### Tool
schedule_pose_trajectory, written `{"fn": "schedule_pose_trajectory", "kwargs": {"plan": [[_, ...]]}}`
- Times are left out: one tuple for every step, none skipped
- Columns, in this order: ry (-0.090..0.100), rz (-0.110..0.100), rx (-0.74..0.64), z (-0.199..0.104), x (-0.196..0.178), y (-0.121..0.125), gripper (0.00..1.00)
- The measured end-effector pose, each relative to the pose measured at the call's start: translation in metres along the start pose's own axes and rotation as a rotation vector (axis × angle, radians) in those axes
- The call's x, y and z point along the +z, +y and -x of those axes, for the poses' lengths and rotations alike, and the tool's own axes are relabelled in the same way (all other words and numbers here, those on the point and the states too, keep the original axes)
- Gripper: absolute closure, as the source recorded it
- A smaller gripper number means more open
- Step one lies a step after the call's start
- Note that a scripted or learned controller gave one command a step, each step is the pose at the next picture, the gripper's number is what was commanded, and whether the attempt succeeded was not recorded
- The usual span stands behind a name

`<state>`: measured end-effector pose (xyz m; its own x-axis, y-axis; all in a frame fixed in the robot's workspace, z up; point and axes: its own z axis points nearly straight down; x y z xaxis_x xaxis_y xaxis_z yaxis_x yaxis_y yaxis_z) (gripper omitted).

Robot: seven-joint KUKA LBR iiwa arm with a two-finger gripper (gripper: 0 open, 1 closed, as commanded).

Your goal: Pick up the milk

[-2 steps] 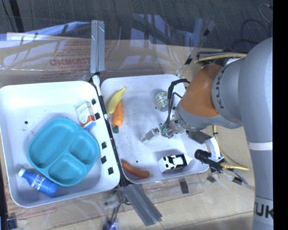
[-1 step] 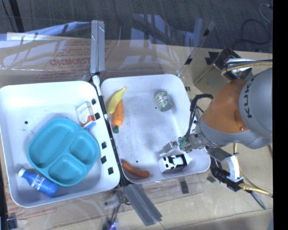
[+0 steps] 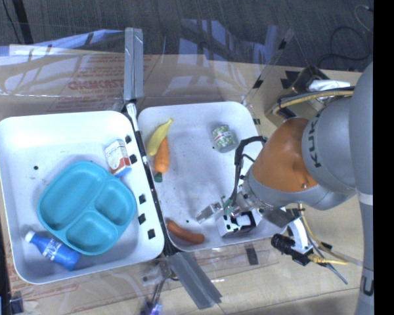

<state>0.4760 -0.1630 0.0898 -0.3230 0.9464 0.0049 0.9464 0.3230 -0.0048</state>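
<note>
1. Against the right bin's point(image 3: 197, 113) near right corner sits the small white milk carton with black patches point(image 3: 236, 222), partly under the arm's wrist.
2. Over it hangs the two-finger metal gripper point(image 3: 224, 209); whether its fingers are spread or pinching cannot be told.
3. Just left lies a brown sausage point(image 3: 185, 233); farther back, an orange carrot point(image 3: 161, 156), a yellow banana point(image 3: 158, 136) and a green-labelled can point(image 3: 223, 137).
4. Across the divider, the left bin point(image 3: 26, 130) holds a blue sectioned plate point(image 3: 85, 205).

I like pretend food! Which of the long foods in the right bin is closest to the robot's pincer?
The hot dog sausage, lying at the right bin's near edge beside the pincer. The banana and carrot lie farther off along the left wall.
</note>
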Motion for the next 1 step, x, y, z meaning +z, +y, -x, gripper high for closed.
{"fn": "schedule_pose_trajectory", "kwargs": {"plan": [[0.0, -0.001, -0.099, 0.0041, 0.0, -0.0017, 0.0]]}}
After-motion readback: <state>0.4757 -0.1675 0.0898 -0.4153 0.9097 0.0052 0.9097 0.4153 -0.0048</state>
